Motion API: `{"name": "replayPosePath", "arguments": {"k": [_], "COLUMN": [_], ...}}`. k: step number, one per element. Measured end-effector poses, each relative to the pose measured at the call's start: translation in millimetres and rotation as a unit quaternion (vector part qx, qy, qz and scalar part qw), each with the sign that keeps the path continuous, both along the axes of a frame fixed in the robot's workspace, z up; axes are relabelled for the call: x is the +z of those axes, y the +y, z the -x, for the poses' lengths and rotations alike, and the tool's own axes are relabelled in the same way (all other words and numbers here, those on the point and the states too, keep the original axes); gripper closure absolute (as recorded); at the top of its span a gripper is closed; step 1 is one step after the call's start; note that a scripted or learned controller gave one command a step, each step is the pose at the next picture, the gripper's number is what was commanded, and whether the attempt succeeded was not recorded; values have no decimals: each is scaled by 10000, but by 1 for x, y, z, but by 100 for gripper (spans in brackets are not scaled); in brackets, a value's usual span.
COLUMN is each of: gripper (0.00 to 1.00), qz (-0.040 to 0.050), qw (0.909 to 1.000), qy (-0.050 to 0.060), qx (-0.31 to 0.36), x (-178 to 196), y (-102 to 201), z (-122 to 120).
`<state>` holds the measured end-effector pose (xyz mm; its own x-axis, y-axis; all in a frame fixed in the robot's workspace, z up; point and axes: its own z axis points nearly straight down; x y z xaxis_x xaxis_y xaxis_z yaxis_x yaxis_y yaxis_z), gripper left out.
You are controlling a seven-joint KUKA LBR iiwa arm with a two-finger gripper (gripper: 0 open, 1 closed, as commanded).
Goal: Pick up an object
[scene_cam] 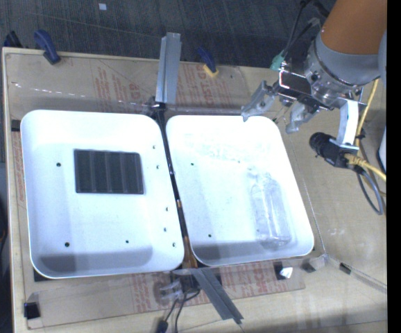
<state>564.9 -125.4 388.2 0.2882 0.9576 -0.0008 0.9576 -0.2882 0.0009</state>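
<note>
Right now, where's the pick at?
Done: nothing lifted. The clear bottle lies in the right bin, the dark ridged block in the left bin. In hand: nothing; the gripper hangs open above the right bin's far right corner. Left: descend, close on an object, lift.

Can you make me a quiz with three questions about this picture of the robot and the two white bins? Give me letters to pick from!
1. Where does the clear plastic bottle lie?
A. in the left bin
B. in the right bin
C. on the bench

2. What colour is the flat ribbed block?
A. dark grey
B. yellow
C. red

3. Where is the tool?
A. pressed on the block
B. gripping the bottle
C. over the right bin's far rim, holding nothing

Answers:
1 B, the bottle rests by the right bin's right wall.
2 A, it looks dark against the white left bin.
3 C, the spread fingers have nothing between them.
</note>
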Motion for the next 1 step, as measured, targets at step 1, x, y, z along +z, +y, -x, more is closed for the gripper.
{"name": "replayPosePath", "arguments": {"k": [1], "gripper": [0], "qz": [-3], "qw": [9996], "qy": [17], "qx": [-273], "x": [-38], "y": [-58], "z": [34]}}
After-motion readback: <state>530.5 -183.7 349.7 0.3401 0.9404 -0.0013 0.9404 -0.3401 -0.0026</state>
